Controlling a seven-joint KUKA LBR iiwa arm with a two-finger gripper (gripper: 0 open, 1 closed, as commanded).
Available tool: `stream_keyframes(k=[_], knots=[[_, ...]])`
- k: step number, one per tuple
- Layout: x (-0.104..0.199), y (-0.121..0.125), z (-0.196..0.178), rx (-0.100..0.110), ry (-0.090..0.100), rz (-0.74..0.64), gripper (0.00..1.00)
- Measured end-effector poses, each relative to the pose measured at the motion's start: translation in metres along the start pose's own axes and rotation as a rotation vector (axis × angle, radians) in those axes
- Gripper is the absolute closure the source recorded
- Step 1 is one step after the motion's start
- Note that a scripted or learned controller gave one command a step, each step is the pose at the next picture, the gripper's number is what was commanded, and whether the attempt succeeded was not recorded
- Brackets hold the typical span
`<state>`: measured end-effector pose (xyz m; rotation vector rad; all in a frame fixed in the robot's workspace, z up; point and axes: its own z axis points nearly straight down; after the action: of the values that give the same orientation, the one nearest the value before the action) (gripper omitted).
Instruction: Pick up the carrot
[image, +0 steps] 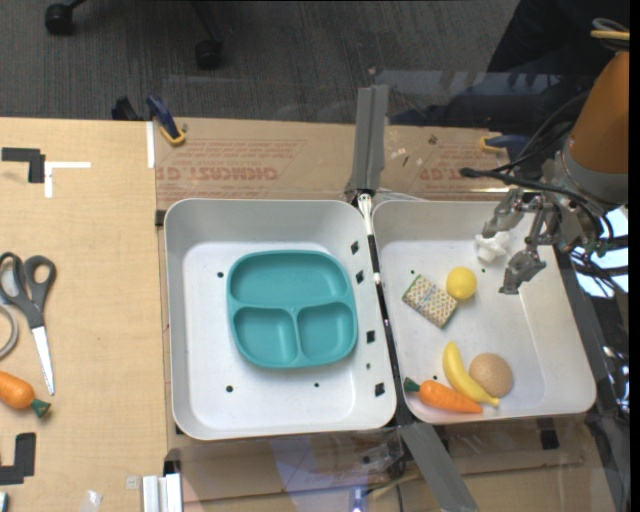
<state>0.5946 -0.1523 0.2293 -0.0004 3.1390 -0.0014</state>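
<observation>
**Approach step: hand over right bin, carrot not yet taken**

The hand (512, 252) hung over the far right part of the right bin (560, 340), its two fingers spread apart with nothing between them. I judged the task to be at the approach stage: no grasp made, carrot untouched.

Nearest the hand lay a yellow lemon-like ball (461, 283), just to its left and a little toward the camera, and beside that a speckled sponge block (431, 300). Further toward the camera from the hand sat a brown egg-shaped thing (491, 374), touching a banana (462, 372). The carrot (446, 397) lay beyond these, at the bin's near left corner, close against the banana and near the bin wall, green end toward the divider.

Next move, as I read it: travel toward the camera and left, turn the fingers to straddle the carrot's width, and descend without nudging the banana or catching the wall.

Far left of the hand, the left bin (190, 330) held a teal divided plate (293, 308). Beyond it, on the bench (80, 300), lay scissors (30, 310) and a second carrot (18, 392).
</observation>
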Motion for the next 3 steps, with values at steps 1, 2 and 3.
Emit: stream_keyframes(k=[1,2,3], knots=[[0.036,0.036,0.119,0.000,-0.001,-0.007,0.00],[0.100,0.048,0.100,0.000,0.002,0.365,0.00],[0.108,0.055,0.127,0.003,-0.034,0.485,0.00]])
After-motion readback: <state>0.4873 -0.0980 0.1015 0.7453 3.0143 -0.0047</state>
